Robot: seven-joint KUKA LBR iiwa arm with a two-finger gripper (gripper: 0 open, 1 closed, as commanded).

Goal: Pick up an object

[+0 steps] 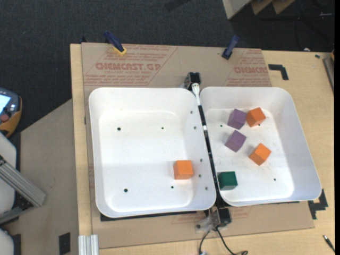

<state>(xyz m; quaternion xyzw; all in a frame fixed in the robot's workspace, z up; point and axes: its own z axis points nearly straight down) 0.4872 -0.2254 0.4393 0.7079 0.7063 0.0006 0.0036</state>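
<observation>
End effector: state cannot tell | orange cube [183, 169]: left bin [122, 158], faces roughly square to walls

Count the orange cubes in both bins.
3. One orange cube in the left bin; two in the right bin: one near the back, one mid-right.

Two shallow white plastic bins are seen side by side on a brown cardboard sheet [159, 62], which is held at its far edge by two blue clamps [115, 42]. In the left bin [106, 195], a single orange cube [183, 169] is found near the near right corner. In the right bin [297, 142], two purple cubes [237, 118] [235, 141], two orange cubes [255, 117] [260, 154] and a dark green cube [228, 180] are contained, the far purple cube lying just beside the far orange one.
</observation>
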